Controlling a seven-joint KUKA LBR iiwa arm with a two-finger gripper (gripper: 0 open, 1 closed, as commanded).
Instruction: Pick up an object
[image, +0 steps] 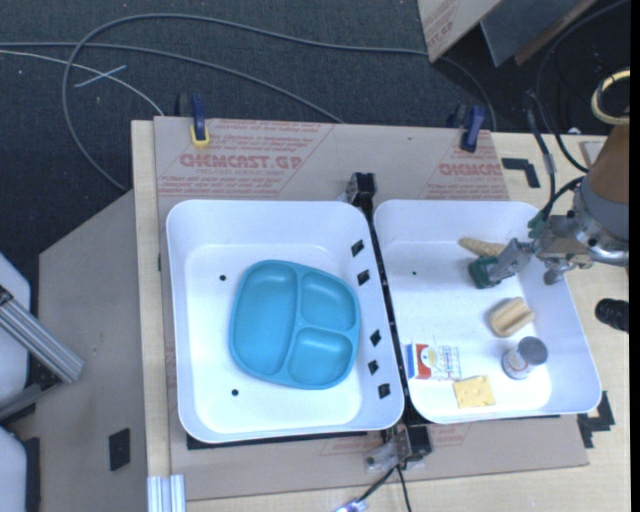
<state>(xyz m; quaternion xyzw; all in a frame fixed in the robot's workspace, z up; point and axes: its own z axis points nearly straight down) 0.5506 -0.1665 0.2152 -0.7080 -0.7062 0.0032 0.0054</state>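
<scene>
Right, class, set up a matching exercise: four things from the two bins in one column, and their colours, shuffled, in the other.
Things:
1. plate
2. cracker
3. carton
4. bread

Colours:
A. tan
B. white with red and blue print
C. blue
D. yellow

Pairs: 1-C, 2-D, 3-B, 4-A

Red "CHEMCAST GP" print on the brown board (260, 150) beyond the left bin, repeated faintly, partly legible, beyond the right bin

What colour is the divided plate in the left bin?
Light blue; the divided plate shows clearly in the camera view.
</scene>
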